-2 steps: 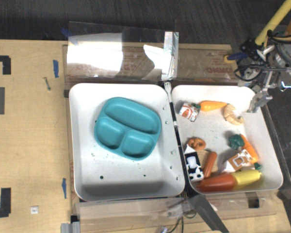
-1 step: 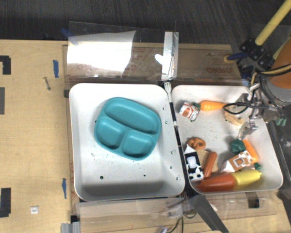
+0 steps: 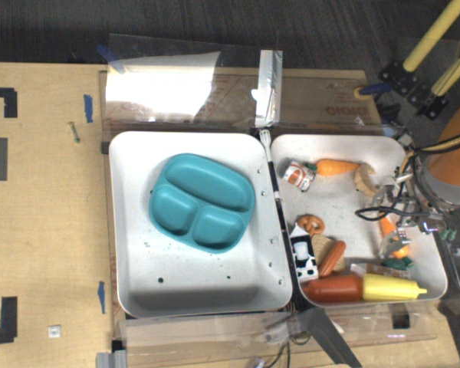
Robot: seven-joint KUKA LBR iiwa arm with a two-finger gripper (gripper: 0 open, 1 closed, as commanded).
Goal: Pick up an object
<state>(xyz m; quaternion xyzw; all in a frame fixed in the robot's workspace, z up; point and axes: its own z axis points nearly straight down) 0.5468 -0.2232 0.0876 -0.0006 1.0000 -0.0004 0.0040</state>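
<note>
Two shallow white bins sit side by side on the table (image 3: 38, 228). The left bin (image 3: 130, 267) carries a teal three-compartment tray (image 3: 202, 201), lying flat and slightly left of the bin's middle. The right bin (image 3: 341, 198) carries the loose objects. Along its far side lie a small red-and-white can (image 3: 297, 175), on its side, and an orange carrot (image 3: 337, 167) just right of it, with a tan piece (image 3: 365, 179) at the carrot's right end. Near the divider lie a small pretzel (image 3: 310, 224), a black-and-white carton (image 3: 302, 256) and a hot dog in a bun (image 3: 329, 256). Against the near wall, a red bottle (image 3: 333, 288) and a yellow bottle (image 3: 392, 287) lie end to end.

My arm (image 3: 448, 167) enters from the right. My fingers (image 3: 399, 232) hang low over the right side of the right bin, among cables, close to a small orange-and-green piece (image 3: 399, 253). I cannot tell whether they are spread or closed, nor whether anything lies between them.
</note>
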